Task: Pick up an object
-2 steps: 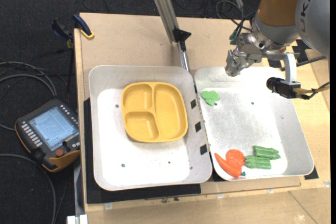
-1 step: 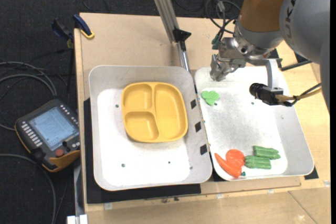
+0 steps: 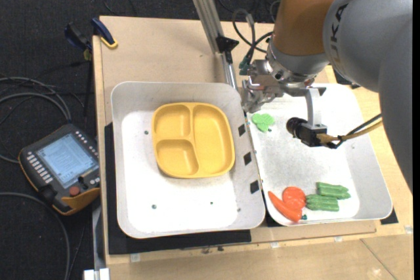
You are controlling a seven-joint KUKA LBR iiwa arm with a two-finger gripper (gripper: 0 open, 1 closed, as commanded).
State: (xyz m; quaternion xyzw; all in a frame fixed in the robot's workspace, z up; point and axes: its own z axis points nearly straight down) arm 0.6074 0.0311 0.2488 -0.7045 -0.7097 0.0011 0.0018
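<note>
In the right bin, a small light-green piece lies near the upper left corner. My gripper hangs just above and left of it, close to the wall between the bins. Along the bin's front lie a red toy vegetable, an orange carrot and two green pods. A yellow divided plate rests in the left bin.
The big grey and orange arm covers the right bin's back edge. A slanted metal bar rises behind the bins. Left of the bench, a teach pendant lies on the floor. A blue-and-yellow clamp sits at the bench's far-left corner.
</note>
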